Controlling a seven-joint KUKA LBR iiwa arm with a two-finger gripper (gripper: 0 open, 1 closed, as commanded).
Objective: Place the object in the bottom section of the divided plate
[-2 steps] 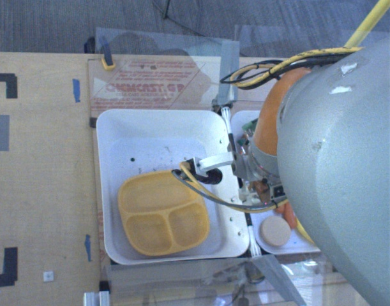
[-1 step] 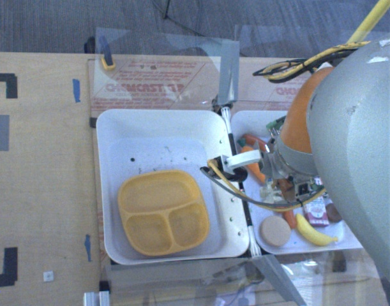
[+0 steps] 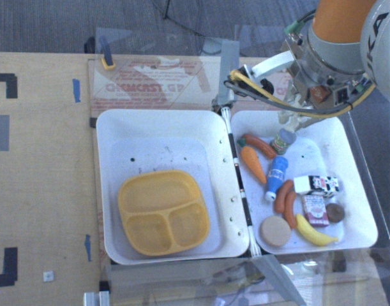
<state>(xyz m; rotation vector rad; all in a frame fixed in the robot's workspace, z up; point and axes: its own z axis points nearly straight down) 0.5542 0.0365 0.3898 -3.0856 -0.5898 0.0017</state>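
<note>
Step in hand: by my reading the pick is not yet made; the yellow divided plate (image 3: 163, 217) in the left bin (image 3: 112, 139) carries nothing in any of its sections.
Arm: the grey arm with its orange band hangs over the top edge of the right bin (image 3: 357, 171), its wrist and yellow cables above the bin's upper corner.
Gripper (image 3: 295, 116): its tip seems to sit just above a small grey-capped jar (image 3: 284, 140), but the wrist body covers most of it (so I cannot tell how the jaws stand, nor whether anything is between them).
Task's thing: the task names no item; the candidates lie in the right bin, namely the jar, a carrot (image 3: 252, 163), a blue bottle (image 3: 276, 176), sausages (image 3: 285, 199), a banana (image 3: 315, 231), a tan round disc (image 3: 274, 231) and small cartons (image 3: 317, 185).
Likeliest target: the jar, judging from what lies nearest the tip.
Next move calls for: a clean descent and closure on one item without dragging the carrot beside it, then a lift and carry across the divider between bins.
Placement: the section at the plate's lower edge in this view; which of the two small sections counts is unclear.
</note>
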